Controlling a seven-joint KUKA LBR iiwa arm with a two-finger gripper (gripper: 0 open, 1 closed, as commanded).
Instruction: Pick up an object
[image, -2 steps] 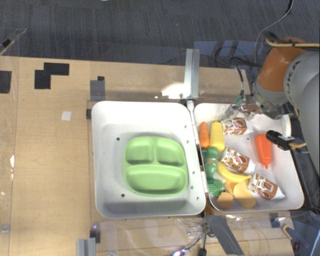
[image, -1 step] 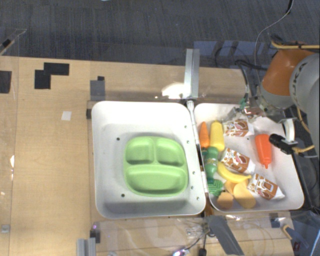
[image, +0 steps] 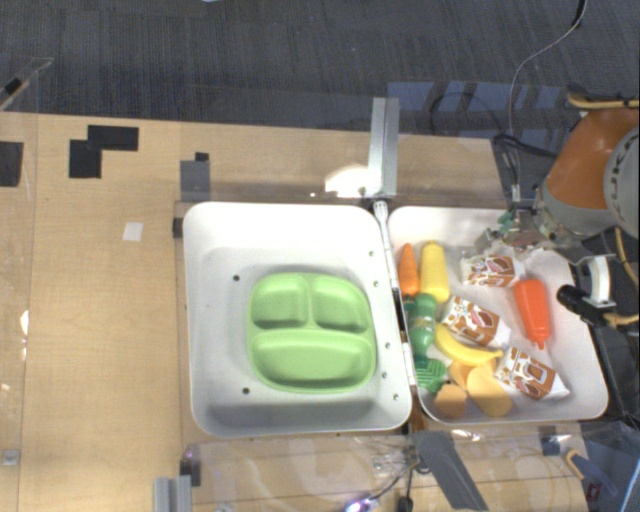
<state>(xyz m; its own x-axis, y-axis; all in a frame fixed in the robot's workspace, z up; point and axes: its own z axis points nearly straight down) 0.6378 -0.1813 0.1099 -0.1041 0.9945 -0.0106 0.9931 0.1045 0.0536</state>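
Grey arm with orange band is seen at the right bin's far right corner. Tool is poised above a printed white snack packet; its state cannot be told. Green divided plastic tray is lying in the left bin.

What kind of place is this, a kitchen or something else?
Probably a robot test bench in a lab, not a kitchen. Two white bins sit on a wooden bench; one holds a green tray, the other toy food such as a banana. A robot arm reaches in.
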